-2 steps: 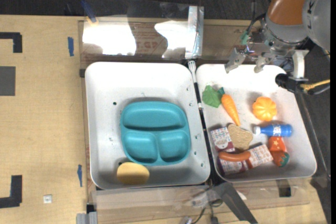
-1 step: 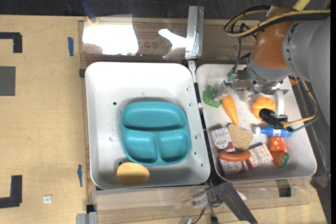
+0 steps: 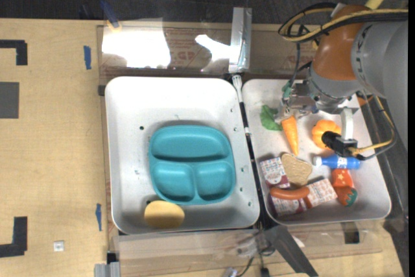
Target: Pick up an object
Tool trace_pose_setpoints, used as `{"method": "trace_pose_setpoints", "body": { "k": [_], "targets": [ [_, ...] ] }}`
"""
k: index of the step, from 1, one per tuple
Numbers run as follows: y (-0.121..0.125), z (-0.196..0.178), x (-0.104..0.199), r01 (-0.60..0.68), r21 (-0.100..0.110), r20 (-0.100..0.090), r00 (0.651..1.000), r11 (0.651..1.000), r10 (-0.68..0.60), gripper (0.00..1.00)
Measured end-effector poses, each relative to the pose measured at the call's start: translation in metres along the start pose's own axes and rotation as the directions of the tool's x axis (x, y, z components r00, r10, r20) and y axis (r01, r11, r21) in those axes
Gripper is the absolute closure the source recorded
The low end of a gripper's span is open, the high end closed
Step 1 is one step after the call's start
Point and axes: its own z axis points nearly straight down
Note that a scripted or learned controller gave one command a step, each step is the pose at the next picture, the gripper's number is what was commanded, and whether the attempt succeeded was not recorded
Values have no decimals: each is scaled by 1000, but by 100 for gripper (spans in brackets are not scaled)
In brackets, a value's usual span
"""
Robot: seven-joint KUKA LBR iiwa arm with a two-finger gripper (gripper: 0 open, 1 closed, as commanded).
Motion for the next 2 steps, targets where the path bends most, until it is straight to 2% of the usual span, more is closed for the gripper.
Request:
{"method": "trace_pose_setpoints", "body": {
  "k": [1, 2],
  "targets": [
    [16, -84, 10, -129, 2, 2, 992, 992, 129, 100],
    [-6, -81, 16, -33, 10, 1, 999, 999, 33, 100]
  ]
}}
